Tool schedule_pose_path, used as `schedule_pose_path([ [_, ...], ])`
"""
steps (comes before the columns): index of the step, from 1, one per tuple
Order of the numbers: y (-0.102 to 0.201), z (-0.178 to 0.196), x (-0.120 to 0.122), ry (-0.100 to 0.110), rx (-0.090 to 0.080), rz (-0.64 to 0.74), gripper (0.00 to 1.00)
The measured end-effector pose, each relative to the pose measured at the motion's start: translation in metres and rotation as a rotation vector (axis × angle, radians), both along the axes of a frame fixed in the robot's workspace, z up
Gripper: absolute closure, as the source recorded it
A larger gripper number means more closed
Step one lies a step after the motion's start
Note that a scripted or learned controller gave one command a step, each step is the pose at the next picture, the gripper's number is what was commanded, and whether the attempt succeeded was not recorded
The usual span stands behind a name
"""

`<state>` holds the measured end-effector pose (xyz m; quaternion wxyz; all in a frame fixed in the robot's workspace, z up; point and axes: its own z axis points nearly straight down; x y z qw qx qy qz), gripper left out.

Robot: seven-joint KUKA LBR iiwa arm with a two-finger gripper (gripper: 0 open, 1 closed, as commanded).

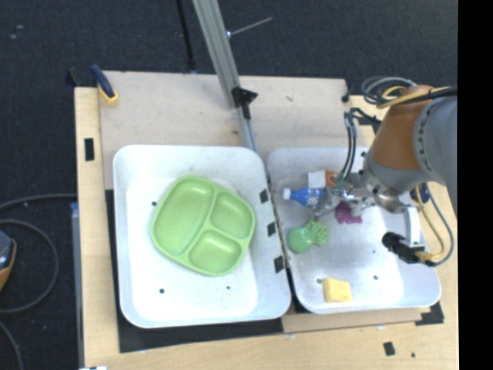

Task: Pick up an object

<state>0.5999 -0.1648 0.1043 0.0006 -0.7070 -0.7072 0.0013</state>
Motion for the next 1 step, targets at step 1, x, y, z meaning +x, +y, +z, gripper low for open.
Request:
schedule_pose_path([
  [1, -0.0016, 0.0153, 0.0018, -0.007, -0.001, -0.003, 1.00],
])
